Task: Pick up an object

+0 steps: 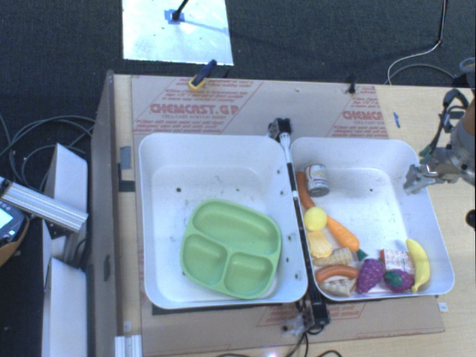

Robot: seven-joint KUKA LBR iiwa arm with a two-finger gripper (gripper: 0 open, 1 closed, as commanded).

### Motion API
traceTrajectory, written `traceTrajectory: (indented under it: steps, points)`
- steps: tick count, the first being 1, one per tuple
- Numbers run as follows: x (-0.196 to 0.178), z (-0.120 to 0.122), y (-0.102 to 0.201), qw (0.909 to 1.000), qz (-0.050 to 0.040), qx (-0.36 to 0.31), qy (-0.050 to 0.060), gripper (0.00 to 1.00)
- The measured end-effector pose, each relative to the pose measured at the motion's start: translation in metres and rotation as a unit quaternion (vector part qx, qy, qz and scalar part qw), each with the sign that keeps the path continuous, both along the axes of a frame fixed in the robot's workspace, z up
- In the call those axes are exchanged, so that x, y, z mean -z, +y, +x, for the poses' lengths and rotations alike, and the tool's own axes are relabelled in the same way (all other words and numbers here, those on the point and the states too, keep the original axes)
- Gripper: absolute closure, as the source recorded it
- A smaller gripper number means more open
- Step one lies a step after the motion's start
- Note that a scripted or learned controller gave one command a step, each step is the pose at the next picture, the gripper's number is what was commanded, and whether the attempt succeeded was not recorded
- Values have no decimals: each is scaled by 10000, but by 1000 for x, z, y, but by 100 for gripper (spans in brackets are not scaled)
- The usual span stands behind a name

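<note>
While the gripper [413,178] hangs over the right rim of the right bin [372,155], the pick has not begun, and how far the jaws stand apart cannot be told; nothing is seen between them. The candidates lie crowded along that bin's near edge and left wall, on the right half of the counter [245,95].

To do this step well, I would choose a piece with free space on two sides. The small can [317,178] near the far-left corner stands apart from the heap and looks rigid and cylindrical, so it should take a squeeze across its width. The banana [419,263], by the near-right corner, is curved, smooth plastic and lies closest to the arm. The yellow lemon [315,219] is round and may roll out of a pinch. The orange carrot [343,233] tapers, so grip its thick end. The purple grapes [370,275] are knobbly and touch their neighbours.

A green divided plate [231,248], matte and shallow, sits in the left bin [208,155].
</note>
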State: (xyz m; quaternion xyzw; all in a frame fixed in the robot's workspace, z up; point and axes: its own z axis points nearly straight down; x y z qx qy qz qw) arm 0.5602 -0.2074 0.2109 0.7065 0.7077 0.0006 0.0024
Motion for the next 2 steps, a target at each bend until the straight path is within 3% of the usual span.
traceTrajectory:
  steps: [1,2]
  points:
    - [14,-51,70,10000,15,-6,17,0]
    - [98,4,108,10000,16,-7,25,0]
